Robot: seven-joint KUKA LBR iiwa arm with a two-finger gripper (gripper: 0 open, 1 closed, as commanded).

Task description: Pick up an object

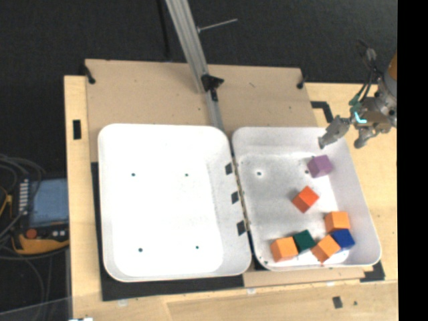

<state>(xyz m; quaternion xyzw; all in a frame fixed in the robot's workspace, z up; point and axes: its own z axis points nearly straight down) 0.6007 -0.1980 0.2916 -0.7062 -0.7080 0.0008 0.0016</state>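
We see our gripper (348, 134) at the far right corner of the right bin (267, 149), its two fingers spread wide with nothing between them, hanging over the bin's far rim. The purple block (319, 166) lies just near and left of it, apart from the fingers. Nearer still sits a red-orange cube (305, 198), then a cluster of orange, green and blue blocks (314, 241) against the near wall. The left bin (167, 199) gives broad white floor

gripper (348, 134): two grey metal fingers | wrist (378, 105): grey block, small teal mark, thin dark cables | orange patch at 3 o'clock edge
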